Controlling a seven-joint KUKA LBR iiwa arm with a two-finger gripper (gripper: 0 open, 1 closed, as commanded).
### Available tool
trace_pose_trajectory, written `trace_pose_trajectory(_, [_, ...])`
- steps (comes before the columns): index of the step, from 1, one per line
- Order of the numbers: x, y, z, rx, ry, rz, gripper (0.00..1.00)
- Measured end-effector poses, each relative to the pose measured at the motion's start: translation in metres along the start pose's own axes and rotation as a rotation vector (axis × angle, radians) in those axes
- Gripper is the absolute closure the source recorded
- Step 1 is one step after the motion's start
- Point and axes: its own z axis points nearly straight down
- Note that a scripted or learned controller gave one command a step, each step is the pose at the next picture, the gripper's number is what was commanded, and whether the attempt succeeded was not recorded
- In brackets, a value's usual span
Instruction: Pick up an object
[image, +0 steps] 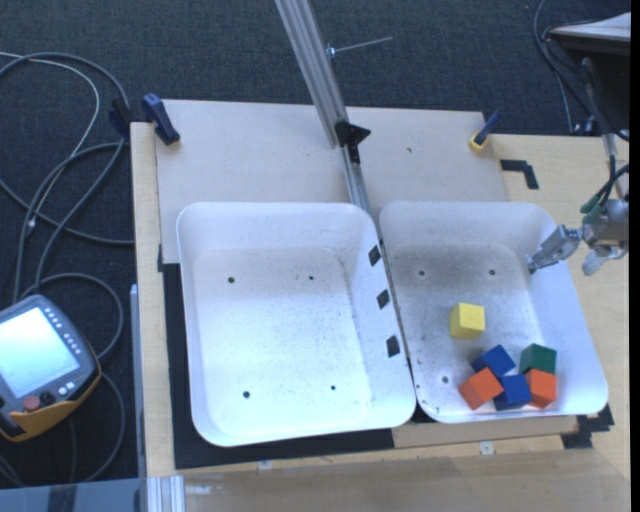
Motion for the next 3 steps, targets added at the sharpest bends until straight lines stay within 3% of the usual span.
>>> trace_pose_trajectory(1, [0.052,-0.025,0.106,0.01,0.005,-0.002,0.0])
trace_pose_trajectory(2, [0.079,0.007,0.158,-0.003,-0.002,0.003,0.0])
trace_pose_trajectory(3, [0.037,-0.044,0.186,-0.012,-0.007,0.004,0.0])
